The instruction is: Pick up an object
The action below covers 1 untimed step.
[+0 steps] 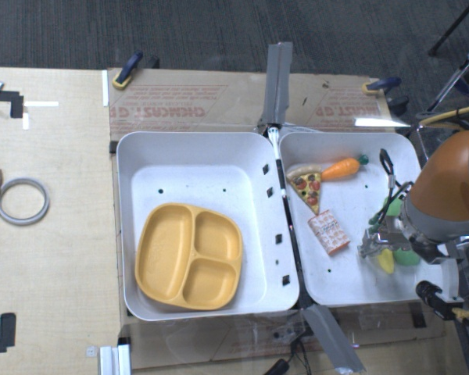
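Observation:
The right bin (pixel 328 287) holds a toy carrot (pixel 341 169) at the back, a pizza slice (pixel 307 187) beside it and a small pink box (pixel 328 233) in the middle. A yellow piece (pixel 385 262) and a green piece (pixel 407 257) lie near the bin's right side. My gripper (pixel 374 244) is low in the right bin, just above and left of the yellow piece, to the right of the pink box. The arm's orange band (pixel 449 182) covers part of the bin's right edge.
The left bin (pixel 141 162) holds a yellow divided plate (pixel 190 256). A dark green-handled utensil (pixel 389 180) lies along the right bin's far right. A tape roll (pixel 21 201) rests on the bench at the left. Clamps sit on the cardboard behind the bins.

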Motion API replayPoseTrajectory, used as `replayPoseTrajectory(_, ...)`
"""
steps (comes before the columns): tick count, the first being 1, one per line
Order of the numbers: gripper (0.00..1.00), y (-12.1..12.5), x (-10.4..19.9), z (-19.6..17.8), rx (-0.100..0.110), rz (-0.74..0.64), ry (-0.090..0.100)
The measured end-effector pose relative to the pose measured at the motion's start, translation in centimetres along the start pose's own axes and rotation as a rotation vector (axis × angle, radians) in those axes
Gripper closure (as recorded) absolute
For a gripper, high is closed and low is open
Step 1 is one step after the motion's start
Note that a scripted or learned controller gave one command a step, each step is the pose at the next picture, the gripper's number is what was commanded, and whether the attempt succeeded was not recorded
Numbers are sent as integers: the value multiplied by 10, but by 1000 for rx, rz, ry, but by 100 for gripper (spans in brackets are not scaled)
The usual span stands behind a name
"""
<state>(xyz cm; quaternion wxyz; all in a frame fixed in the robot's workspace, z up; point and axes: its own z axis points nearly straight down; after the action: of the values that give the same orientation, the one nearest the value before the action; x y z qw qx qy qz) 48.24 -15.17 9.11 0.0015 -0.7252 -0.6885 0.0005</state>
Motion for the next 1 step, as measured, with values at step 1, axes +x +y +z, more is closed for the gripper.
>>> replayPoseTrajectory(1,100,32,-48,-196,-1,14,-3)
